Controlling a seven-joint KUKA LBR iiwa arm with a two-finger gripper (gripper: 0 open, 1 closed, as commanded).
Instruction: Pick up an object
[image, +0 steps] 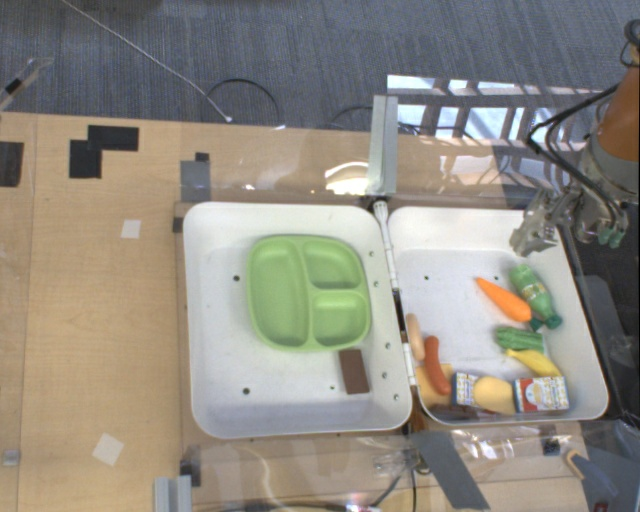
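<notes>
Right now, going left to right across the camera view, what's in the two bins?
Green divided plate → brown block → hot dog → carrot → green bottle, with the tool above the right bin's far corner.

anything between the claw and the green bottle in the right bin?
Nothing visible. The claw hangs over the right bin's upper right corner, and the green bottle lies just below it in the view, with the orange carrot to its left, off the path.
</notes>
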